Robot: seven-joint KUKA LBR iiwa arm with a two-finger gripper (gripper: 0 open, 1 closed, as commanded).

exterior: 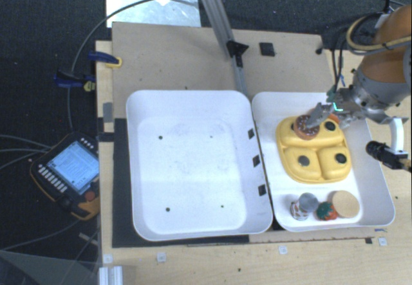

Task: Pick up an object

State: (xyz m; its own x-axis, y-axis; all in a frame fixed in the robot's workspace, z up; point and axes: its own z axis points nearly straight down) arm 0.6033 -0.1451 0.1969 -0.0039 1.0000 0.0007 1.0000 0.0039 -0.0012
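Brown desk [193, 58] carrying two white bins side by side, dark floor all around. Jaws [311, 121] low over the yellow tray [315, 152] in the right bin [380, 213], at a brown round piece [302, 127] on the tray's upper left; cannot tell how far apart, nor whether anything is gripped. Risks: slipping off the small piece, or snagging the tray and dragging it up. Tight against the far wall; three small toys [322, 206] near the front. Plenty of room in the left bin [187, 161].
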